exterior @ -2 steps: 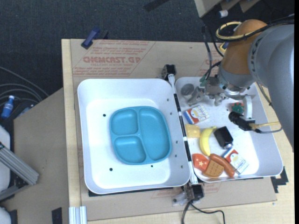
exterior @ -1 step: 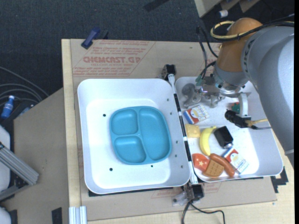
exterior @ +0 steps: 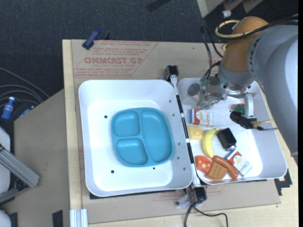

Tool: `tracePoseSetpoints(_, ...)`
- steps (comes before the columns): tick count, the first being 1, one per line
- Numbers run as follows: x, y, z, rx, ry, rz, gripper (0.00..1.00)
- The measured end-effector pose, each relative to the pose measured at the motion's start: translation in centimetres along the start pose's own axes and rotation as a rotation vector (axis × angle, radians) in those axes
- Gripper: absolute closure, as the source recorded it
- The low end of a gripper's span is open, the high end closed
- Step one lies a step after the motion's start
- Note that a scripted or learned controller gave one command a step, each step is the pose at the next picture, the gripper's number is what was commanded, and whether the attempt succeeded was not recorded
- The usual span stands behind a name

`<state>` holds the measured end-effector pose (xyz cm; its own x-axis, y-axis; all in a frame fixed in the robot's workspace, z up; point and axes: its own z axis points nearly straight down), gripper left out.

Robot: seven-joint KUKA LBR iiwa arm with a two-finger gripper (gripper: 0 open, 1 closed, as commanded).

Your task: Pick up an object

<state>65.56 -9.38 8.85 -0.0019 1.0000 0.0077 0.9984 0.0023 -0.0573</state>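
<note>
Clutter is seen in the right bin (exterior: 272, 167): a banana (exterior: 208, 142), a black block (exterior: 227, 137), a small carton (exterior: 203, 117) and red-orange toys (exterior: 218, 167), partly overlapped. The gripper (exterior: 207, 98) is poised above the carton, blurred; whether it is spread or closed cannot be told. A blue divided plate (exterior: 141, 136) lies in the left bin (exterior: 94, 96).

Setting: robotics lab, test bench. Evidence: grey industrial arm (exterior: 274, 56) with orange band (exterior: 244, 44) entering from right. Two shallow white bins (exterior: 90, 126) side by side on bench, joined by black clamps (exterior: 171, 72) at far and near ends. Bench top: board with protective film (exterior: 113, 56) printed "CHEMCAST". Loose cables (exterior: 19, 86) on dark carpet at left. Aluminium extrusion (exterior: 19, 167) at near left.
</note>
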Motion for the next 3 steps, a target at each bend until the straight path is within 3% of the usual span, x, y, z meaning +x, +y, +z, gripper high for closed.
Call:
tracePoseSetpoints(1, 0.0, 0.1, -0.1, -0.002, 0.0, 0.0, 0.0)
tracePoseSetpoints(2, 0.3, 0.2, 1.0, -0.012, 0.0, -0.001, 0.0)
tracePoseSetpoints(3, 0.1, 0.2, -0.1, -0.012, -0.003, 0.001, 1.0)
